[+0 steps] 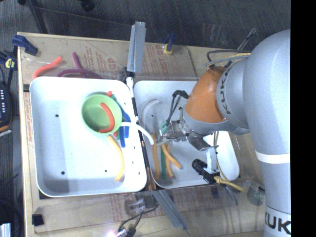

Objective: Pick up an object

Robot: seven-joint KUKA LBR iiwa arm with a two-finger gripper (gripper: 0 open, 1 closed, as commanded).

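Gripper (165, 135) low in right bin (148, 95); cannot tell how it is set.
Orange strips (168, 159) and a green strip (163, 168) lie just below it on the bin floor. Left bin (54, 147) holds a green bowl (96, 113), red strip (109, 113), yellow strip (118, 157), blue pieces (123, 132).

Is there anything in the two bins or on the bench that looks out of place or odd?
Yes. A white strip lies across the rims between the left bin and the right bin, so it is in neither. An orange strip and a purple strip lie on the bench behind the left bin, outside both.
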